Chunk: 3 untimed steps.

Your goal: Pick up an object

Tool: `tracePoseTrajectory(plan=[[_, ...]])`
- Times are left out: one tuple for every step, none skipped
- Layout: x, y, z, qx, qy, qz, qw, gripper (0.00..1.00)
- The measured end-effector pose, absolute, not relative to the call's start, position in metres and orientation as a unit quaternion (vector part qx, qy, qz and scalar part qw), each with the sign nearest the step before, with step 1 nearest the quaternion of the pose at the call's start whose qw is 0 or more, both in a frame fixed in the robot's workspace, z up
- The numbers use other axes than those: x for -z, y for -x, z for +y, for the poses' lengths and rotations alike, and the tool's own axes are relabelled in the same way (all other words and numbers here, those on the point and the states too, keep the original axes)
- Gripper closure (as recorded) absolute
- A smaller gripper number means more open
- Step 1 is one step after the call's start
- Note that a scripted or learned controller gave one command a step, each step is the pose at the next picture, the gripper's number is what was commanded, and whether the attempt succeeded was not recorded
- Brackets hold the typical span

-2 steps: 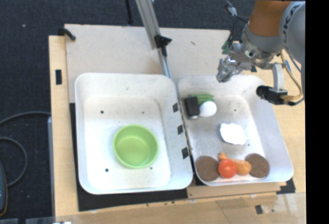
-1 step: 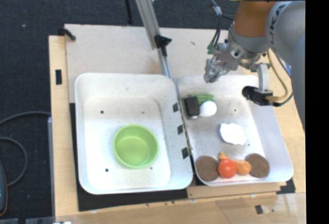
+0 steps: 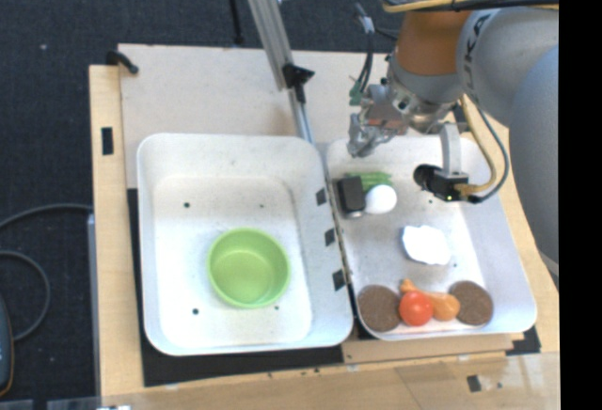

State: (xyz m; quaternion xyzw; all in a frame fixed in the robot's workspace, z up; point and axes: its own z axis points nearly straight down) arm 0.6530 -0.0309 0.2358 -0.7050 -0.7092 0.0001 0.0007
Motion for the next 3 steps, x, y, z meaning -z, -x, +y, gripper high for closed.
tracePoseTrajectory(plan=[[-0.233, -0.642, 0.019, -0.0002, 0.705, -0.709, 0.001, 1.00], [-0.248, -0.646, 0.072, 0.0016, 0.704, -0.710, 0.000, 1.00], [-0.247, -0.646, 0.069, 0.0005, 0.706, -0.708, 0.000, 0.00]])
